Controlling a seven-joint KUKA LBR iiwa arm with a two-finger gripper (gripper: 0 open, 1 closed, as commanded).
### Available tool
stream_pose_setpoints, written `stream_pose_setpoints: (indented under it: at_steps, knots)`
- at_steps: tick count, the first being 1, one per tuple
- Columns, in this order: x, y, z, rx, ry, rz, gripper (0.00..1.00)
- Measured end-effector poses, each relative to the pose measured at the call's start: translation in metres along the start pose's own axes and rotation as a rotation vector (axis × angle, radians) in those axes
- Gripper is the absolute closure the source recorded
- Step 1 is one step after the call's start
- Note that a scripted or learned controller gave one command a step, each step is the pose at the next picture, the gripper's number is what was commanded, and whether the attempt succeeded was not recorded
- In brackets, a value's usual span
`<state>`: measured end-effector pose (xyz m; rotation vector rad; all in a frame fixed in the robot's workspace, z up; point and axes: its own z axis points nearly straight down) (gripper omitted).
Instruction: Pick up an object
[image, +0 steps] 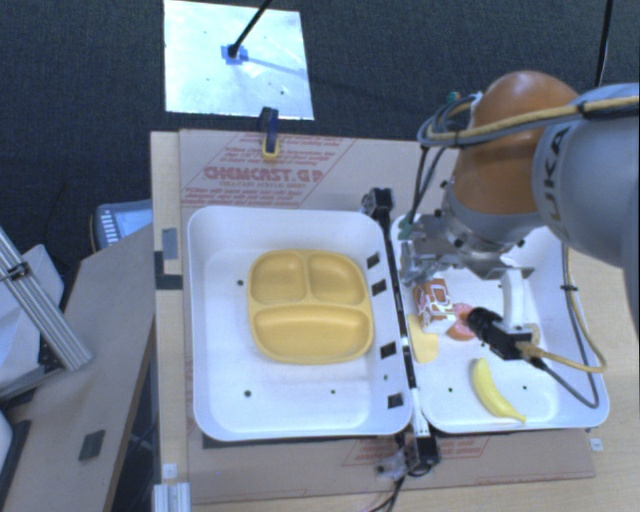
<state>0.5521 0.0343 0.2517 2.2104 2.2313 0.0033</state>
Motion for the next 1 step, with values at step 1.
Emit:
stream_pose_setpoints:
  at_steps: [1]
  knots:
    - [0.0529,0.0261,0.0109,0.0,0.001,-0.001,1.0]
